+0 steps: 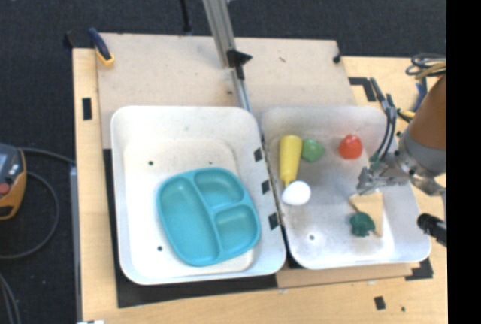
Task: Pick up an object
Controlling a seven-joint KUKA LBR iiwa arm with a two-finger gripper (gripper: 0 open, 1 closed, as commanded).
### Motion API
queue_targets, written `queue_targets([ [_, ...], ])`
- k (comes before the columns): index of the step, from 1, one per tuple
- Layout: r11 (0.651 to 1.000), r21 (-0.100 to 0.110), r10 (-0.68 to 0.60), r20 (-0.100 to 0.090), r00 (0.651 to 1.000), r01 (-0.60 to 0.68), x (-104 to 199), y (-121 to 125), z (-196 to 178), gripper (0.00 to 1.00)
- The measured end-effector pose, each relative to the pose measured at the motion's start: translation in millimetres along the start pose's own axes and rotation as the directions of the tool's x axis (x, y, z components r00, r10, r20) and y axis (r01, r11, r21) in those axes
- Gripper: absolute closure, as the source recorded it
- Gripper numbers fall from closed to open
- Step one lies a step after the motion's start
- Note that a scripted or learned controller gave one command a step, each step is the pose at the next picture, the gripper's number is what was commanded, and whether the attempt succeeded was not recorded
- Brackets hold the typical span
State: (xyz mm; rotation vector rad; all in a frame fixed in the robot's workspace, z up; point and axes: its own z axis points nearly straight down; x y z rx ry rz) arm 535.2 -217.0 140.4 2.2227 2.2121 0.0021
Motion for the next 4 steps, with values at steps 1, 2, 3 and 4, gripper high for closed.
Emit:
queue_targets([
  [1, 1.0, -0.002, -0.005, 0.0, 1.0, 0.005, -4.2, 2.1, -43.8, 1.0],
  [2, 1.0, -0.002, -0.008, 0.0, 1.0, 0.008, -1.9, 8.5, -89.6, 1.0],
  [3, 1.0, -0.001, -0.009, 0.0, 1.0, 0.009, -3.7, 10.0, -143.6, 1.0],
  [4, 1.0, 0.002, -0.013, -0.003, 1.0, 0.013, 52.8, 20.4, -137.7, 1.0],
])
